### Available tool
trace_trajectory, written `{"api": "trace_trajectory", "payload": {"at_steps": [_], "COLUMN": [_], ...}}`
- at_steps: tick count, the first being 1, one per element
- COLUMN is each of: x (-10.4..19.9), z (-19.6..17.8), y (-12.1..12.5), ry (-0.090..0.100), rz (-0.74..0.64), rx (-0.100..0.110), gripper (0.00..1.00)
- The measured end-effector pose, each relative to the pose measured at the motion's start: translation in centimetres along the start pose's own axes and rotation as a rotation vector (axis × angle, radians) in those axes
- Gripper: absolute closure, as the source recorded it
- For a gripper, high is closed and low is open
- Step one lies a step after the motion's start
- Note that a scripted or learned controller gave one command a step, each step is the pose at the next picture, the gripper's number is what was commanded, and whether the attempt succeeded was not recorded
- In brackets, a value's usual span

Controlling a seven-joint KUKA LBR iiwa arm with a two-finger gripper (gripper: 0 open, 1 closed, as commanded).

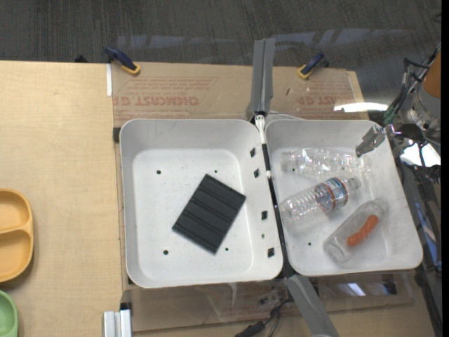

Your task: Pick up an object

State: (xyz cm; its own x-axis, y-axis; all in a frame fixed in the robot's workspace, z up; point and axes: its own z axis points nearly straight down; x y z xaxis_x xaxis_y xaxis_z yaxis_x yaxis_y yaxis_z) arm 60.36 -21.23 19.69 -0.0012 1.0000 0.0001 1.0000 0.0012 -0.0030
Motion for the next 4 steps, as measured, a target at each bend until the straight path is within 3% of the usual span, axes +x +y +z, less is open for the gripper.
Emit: {"api": "trace_trajectory", "payload": {"at_steps": [1, 2, 3, 4], "x": [3.6, 6.4, 10.1, 11.0], "z": [7.4, 10.6, 10.6, 10.6], "y": [-0.6, -4.6, -10.2, -12.6], "ry": [-0.002, 0.001, 0.0, 0.0], "rz": [-0.102, -0.27, -0.227, -0.218], "rx": [-0.004, -0.001, -0.001, -0.001], "gripper": [0.0, 0.0, 0.0, 0.0]}}
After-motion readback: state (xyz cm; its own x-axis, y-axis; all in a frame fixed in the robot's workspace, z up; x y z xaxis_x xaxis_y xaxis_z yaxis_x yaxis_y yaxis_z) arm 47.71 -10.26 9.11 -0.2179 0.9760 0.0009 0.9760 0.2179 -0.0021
